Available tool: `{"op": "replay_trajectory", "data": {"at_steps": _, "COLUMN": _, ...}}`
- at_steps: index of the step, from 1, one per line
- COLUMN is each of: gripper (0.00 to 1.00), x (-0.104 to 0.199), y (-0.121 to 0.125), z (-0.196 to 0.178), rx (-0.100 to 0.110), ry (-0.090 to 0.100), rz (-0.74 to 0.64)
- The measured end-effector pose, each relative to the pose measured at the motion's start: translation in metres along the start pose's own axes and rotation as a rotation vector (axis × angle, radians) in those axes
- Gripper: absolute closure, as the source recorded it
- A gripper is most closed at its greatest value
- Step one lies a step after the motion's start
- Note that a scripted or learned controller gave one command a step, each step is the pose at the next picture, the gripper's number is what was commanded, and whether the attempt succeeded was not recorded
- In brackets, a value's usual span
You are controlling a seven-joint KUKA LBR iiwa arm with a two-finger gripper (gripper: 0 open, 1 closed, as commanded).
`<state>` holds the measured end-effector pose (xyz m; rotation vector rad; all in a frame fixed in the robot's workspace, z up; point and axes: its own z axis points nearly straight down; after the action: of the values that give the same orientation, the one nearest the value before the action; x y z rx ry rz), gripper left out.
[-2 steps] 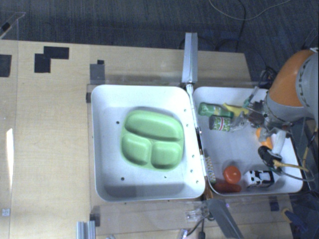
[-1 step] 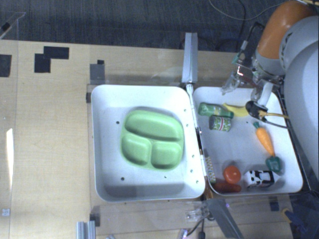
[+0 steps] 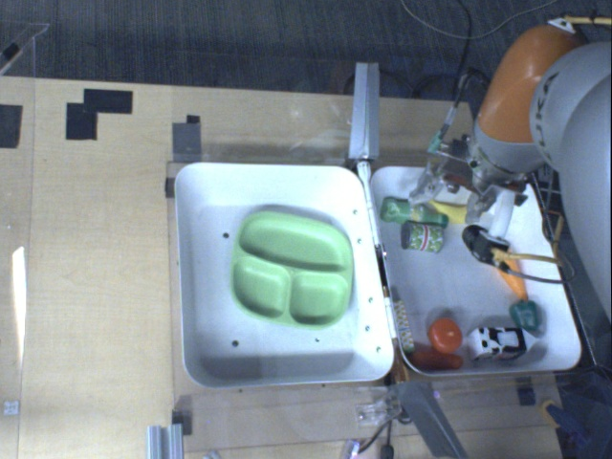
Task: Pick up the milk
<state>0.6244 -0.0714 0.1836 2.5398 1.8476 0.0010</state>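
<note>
The pincer (image 3: 457,182) hangs over the far end of the right bin (image 3: 564,347), at the end of the grey arm (image 3: 574,94) with its orange band (image 3: 521,75); its metal fingers are tangled visually with cables and the things beneath, so how far apart they stand cannot be told, and nothing can be seen between them. Just under and to the left of it lie a green packet (image 3: 399,208) and, touching that on its near side, a small green can (image 3: 424,236) on its side, with something yellow (image 3: 446,208) partly hidden under the pincer. To the right of the can a dark spoon-like tool (image 3: 481,241) rests with its thin handle running right, and an orange piece (image 3: 513,280) lies just nearer. The milk (image 3: 500,343), a little carton in black-and-white cow patches, lies on its side in the near right corner of that bin, well apart from the pincer, with a teal object (image 3: 525,315) just beyond it and a red-orange round thing (image 3: 443,336) to its left. The left bin (image 3: 201,342) holds a pale green divided tray (image 3: 293,267) in its middle. Both bins sit on a light wood counter (image 3: 96,285) that carries black square markers (image 3: 96,111) at far left; a metal bar (image 3: 365,113) rises between the bins, and dark carpet (image 3: 239,17) with a loose cable (image 3: 449,8) lies beyond.
</note>
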Motion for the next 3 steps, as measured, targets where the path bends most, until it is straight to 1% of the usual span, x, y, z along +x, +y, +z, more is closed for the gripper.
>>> {"op": "replay_trajectory", "data": {"at_steps": 1, "gripper": 0.0, "x": -0.065, "y": -0.035, "z": 0.075, "rx": 0.002, "ry": 0.0, "rz": -0.006}}
{"op": "replay_trajectory", "data": {"at_steps": 2, "gripper": 0.0, "x": -0.028, "y": 0.013, "z": -0.005, "rx": -0.002, "ry": 0.0, "rz": 0.001}}
{"op": "replay_trajectory", "data": {"at_steps": 3, "gripper": 0.0, "x": -0.102, "y": -0.034, "z": 0.09, "rx": 0.0, "ry": 0.001, "rz": -0.118}}
